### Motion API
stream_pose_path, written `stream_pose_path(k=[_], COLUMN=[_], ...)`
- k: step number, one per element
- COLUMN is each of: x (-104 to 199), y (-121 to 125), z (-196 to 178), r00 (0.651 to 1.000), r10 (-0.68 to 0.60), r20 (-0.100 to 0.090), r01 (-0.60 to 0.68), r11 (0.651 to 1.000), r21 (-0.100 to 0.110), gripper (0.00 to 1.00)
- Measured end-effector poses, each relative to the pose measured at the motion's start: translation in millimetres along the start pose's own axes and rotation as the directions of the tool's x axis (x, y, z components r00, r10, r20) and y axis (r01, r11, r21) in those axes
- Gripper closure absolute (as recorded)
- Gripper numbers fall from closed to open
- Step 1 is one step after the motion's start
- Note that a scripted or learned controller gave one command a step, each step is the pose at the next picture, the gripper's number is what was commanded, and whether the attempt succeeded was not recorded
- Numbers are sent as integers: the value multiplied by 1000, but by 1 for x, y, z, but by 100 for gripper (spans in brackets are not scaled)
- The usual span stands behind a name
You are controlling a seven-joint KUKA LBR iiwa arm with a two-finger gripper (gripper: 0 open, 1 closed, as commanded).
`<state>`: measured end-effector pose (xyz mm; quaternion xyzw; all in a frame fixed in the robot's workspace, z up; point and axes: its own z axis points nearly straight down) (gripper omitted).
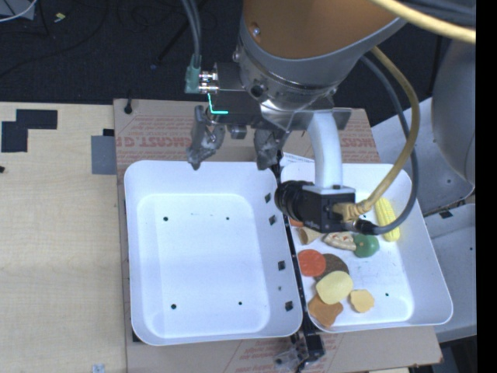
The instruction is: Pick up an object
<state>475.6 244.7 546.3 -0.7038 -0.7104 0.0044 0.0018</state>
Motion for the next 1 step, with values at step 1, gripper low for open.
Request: stream_pose_path(k=[1], x=[1], y=[0], z=[-9], r00=[1000], r10=[-5], r20=[1], r01=[5], r11=[1000], r21=[4], gripper=[100])
